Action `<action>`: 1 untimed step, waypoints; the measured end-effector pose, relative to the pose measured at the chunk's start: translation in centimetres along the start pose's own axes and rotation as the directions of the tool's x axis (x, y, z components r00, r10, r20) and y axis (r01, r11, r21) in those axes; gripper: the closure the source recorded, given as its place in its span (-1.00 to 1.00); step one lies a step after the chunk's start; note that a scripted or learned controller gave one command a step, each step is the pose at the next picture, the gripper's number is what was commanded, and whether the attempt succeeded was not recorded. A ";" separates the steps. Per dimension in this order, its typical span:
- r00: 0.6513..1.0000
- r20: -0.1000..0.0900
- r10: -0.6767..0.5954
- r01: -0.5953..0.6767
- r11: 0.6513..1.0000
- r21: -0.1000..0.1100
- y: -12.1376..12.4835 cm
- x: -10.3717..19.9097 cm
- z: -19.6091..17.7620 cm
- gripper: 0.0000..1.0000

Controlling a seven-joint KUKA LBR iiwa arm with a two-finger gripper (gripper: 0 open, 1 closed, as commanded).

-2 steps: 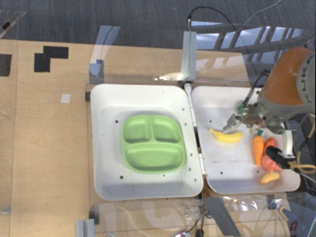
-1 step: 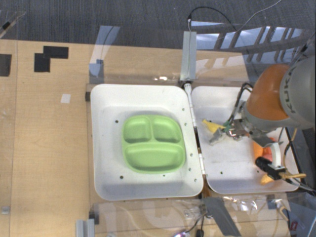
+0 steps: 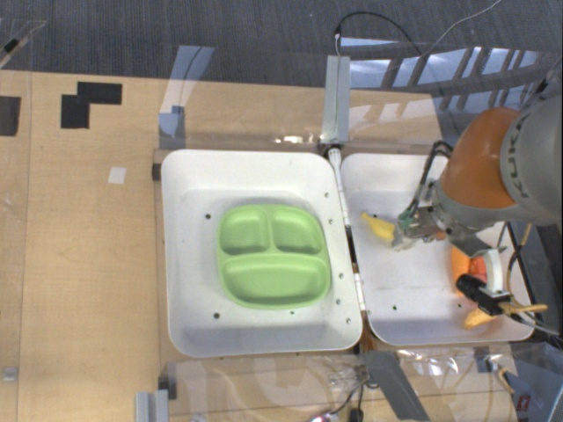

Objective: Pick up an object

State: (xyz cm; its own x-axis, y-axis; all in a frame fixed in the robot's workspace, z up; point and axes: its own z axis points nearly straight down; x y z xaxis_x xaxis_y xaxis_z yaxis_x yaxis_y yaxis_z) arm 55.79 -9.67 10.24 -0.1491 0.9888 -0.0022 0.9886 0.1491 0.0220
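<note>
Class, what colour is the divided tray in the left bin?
Light green; the divided tray shows clearly in the camera view.

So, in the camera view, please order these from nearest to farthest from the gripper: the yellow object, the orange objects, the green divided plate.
From the gripper:
1. Yellow object, just beside it in the right bin.
2. Orange objects, same bin, near its right wall.
3. Green divided plate, in the left bin.

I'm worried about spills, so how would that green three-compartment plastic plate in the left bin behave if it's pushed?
The green three-compartment plastic plate looks rigid and lies flat, so it would probably slide on the smooth white left bin rather than tip. Its rounded corners may let it rotate.
</note>
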 end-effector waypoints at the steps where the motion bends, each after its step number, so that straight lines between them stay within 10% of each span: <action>1: 1.000 0.000 0.000 0.000 1.000 0.000 0.0 0.0 0.0 -1.00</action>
State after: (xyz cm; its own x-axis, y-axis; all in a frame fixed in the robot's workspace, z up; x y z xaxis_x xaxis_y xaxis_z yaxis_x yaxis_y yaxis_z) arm 55.79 -9.67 10.24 -0.1490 0.9888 -0.0022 0.9886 0.1491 0.0217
